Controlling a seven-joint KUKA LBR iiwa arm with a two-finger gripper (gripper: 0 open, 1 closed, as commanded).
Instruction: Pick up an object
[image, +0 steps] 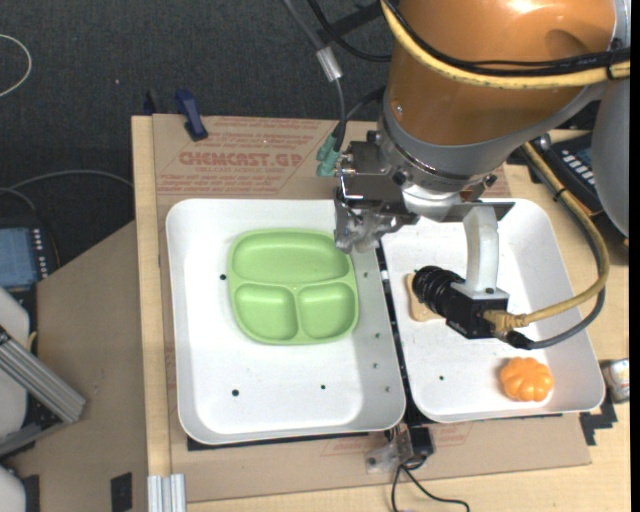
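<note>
In the camera view, a green plate with three sections (293, 285) was seen lying flat in the left white bin (200, 380), and a small orange pumpkin-shaped toy (526, 380) was seen near the front right corner of the right white bin (560, 250), both bins being carried side by side by the tabletop (160, 300). The hand (357, 232) was seen low over the line where the two bins met, just beside the plate's back right corner, and whether it was apart or together could not be told. A tan flat thing (420, 300) was partly hidden under a black part of the arm in the right bin, well apart from the orange toy.
</note>
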